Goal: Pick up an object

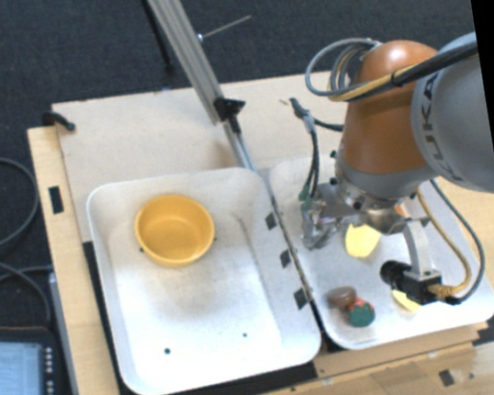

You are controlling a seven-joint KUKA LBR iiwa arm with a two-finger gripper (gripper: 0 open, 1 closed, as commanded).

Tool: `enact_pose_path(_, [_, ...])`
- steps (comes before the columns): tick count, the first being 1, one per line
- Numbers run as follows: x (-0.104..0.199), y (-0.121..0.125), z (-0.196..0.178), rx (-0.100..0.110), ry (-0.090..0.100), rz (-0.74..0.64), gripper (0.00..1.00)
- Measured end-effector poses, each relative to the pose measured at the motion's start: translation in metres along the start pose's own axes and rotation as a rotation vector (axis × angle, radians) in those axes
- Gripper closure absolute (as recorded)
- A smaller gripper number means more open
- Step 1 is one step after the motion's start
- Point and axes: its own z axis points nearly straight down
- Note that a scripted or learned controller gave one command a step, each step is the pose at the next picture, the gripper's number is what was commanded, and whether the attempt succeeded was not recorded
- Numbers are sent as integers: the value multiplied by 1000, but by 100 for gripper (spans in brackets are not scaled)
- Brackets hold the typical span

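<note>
My gripper hangs low over the left part of the right bin, under the arm's orange wrist band. Just to its right a pale yellow object lies on the bin floor, partly covered by the wrist. Nearer the front edge sit a brown round piece and, touching it, a green object with a red spot. Another yellow piece lies at the front right, beside a black part of the arm's cabling. Nothing is visibly held.
A yellow bowl stands in the back left of the left bin. A slanted metal rail runs down from the top to the gap between the bins. Cables loop around the wrist.
</note>
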Motion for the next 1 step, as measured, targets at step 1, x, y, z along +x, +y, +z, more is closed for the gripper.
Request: enact_pose_path(1, [49,3,-5,-1,-1,1,100])
